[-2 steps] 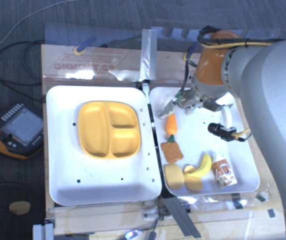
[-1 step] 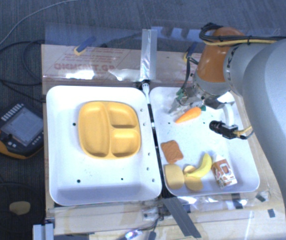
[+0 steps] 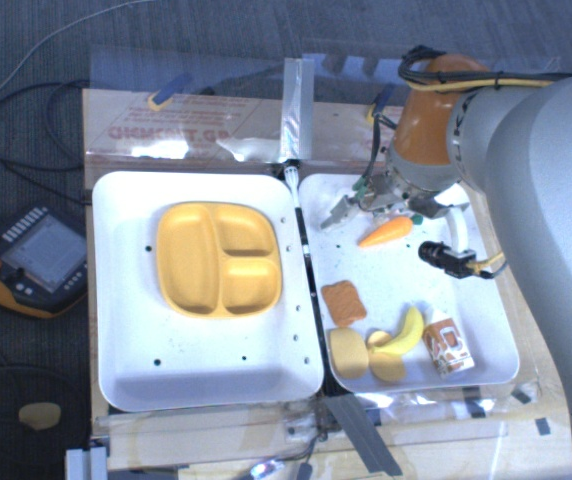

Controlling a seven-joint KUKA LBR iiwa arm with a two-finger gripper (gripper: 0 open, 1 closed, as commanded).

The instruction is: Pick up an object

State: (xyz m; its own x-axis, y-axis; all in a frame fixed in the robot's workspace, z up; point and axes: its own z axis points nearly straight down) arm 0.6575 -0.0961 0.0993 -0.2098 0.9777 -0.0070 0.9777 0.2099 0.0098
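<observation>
The grey KUKA arm [image 3: 531, 178] with its orange band reaches in from the right and ends in the two-finger gripper [image 3: 364, 204], which hangs low over the far part of the right shallow white plastic bin [image 3: 488, 313]; whether the gripper is spread or clenched cannot be told from this slanted view, and no item can be made out in its grasp; the left shallow white plastic bin [image 3: 116, 298] lies to the gripper's left, beyond the divider between the two; in it, well apart from the gripper, rests a yellow plastic plate with three compartments [image 3: 219, 258]; nearer the camera than the gripper, towards the near wall of the right bin, lies a curved yellow banana [image 3: 403, 331]; just beside the gripper, on its near-right side, an orange toy carrot [image 3: 386, 232] lies flat on the bin floor; a brown rounded-square cracker [image 3: 343, 302] sits between the gripper and the near wall; a small brown-and-white carton [image 3: 447, 346] stands just right of the banana; two pale yellow rounded pieces [image 3: 347, 352] lie touching the banana's near end.
</observation>
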